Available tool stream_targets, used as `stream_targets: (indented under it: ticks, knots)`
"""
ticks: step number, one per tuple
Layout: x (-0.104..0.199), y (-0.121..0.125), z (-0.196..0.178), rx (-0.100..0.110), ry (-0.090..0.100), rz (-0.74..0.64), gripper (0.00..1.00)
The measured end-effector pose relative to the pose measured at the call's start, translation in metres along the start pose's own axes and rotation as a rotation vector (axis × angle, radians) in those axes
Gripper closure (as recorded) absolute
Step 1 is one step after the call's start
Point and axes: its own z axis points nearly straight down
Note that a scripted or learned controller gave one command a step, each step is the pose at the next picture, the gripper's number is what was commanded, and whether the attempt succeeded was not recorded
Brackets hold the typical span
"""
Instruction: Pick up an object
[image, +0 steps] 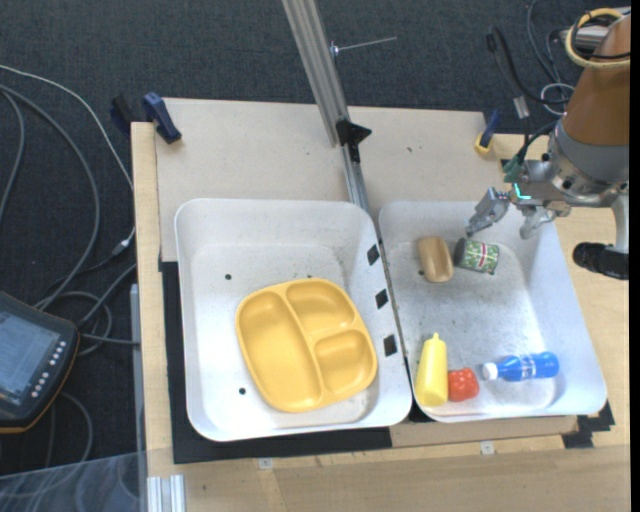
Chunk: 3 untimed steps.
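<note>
The hand (510, 212) hangs spread open, holding nothing, over the right bin's (560, 300) far edge, just above the green can (479, 256); it should descend squarely astride it before closing.

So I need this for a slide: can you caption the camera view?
The end effector hovers above a green can in the right bin; a yellow divided plate lies in the left bin.

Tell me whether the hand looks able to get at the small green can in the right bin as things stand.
Probably yes. The hand hangs just above the green can, which lies apart from the tan bread-like piece beside it, with nothing over it.
</note>
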Motion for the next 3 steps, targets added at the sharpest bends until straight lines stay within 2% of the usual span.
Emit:
stream_targets:
  ticks: [3]
  knots:
    - [-0.01,-0.006,0.15,0.006,0.001,0.001,0.0]
